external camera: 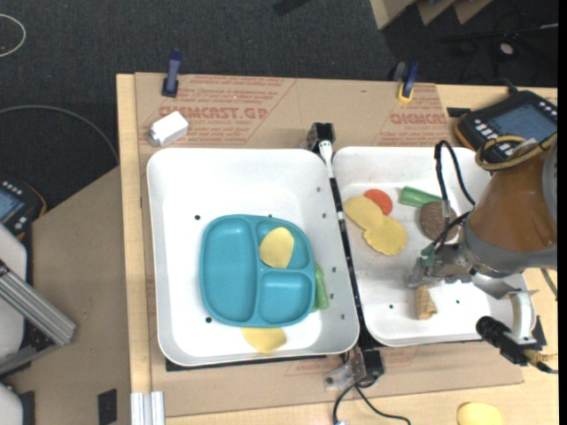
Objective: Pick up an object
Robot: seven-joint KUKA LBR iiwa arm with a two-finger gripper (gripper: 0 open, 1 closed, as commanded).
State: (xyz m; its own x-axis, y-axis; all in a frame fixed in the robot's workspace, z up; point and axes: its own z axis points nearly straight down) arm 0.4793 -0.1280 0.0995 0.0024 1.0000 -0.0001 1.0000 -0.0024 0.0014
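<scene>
Two white bins sat side by side on the table: a left bin (168, 237) and a right bin (390, 321). The left bin held one teal divided tray (235, 277), two yellow pieces (276, 248) (264, 337) and one green piece (321, 289). The right bin held two yellow pieces (361, 209) (387, 236), one red piece (379, 200), one green piece (415, 197), one brown piece (431, 220) and one tan piece (425, 303).

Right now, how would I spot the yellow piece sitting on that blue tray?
Find the left white bin; a blue divided tray lies in its middle. The yellow piece lies in the tray's upper right compartment. Its neighbour, another yellow piece, lies off the tray on the bin floor, just below it.
</scene>
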